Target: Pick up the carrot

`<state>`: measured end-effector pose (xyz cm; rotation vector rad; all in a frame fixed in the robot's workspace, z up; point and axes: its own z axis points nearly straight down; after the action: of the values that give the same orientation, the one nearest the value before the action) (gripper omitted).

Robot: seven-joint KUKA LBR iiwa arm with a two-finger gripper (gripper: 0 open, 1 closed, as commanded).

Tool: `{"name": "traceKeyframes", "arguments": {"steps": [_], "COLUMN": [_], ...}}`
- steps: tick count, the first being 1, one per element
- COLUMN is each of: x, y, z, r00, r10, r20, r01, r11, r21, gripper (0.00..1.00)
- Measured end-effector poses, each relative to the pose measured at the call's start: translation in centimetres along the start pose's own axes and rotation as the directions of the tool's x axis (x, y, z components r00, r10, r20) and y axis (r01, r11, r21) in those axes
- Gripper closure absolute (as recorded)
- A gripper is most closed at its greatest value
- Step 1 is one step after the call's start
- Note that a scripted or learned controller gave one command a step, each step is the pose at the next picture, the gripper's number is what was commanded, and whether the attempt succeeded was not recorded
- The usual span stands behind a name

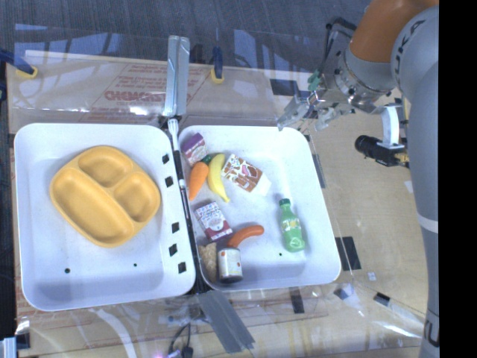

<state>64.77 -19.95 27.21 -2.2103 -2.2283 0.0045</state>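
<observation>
Camera view: nothing done yet as far as visible. The carrot [197, 179] lies untouched in the right bin [317, 222], near that bin's left wall, well down and to the left of the end effector [298, 114]. The end effector hovers above the right bin's upper right corner, outside the rim, and grasps nothing; its fingers [287, 118] look spread apart, released, though they are small and a bit blurred. All left to do: travel to the carrot, descend, close, lift. Clutter is tight around the target. A banana [217, 176] lies just beside the carrot on the side nearer the end effector, touching or nearly so. A purple packet [194, 147] sits just above the carrot; a snack packet [244, 173] is on the banana's other side. Further from the end effector: a red-and-white pouch [211, 219], a sausage [245, 234], a small can [229, 264], a green bottle [291, 226]. The bin's left wall crowds the carrot's far side, so finger room looks scarce. The left bin [45, 274] holds a yellow divided plate [105, 194], well away.
</observation>
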Motion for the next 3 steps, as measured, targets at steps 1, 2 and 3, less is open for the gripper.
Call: {"name": "traceKeyframes", "arguments": {"steps": [1,2,3], "x": [0.2,1.4,10.6], "y": [0.1,-1.2,-1.5], "z": [-1.0,-17.2,-8.3], "r00": [1.000,0.987,0.936], "r10": [-0.008,-0.158,-0.353], "r20": [0.000,0.003,0.001], "r01": [0.008,0.158,0.353], "r11": [1.000,0.987,0.936], "r21": [0.002,-0.005,-0.001], "gripper": [1.00,1.00,1.00]}}
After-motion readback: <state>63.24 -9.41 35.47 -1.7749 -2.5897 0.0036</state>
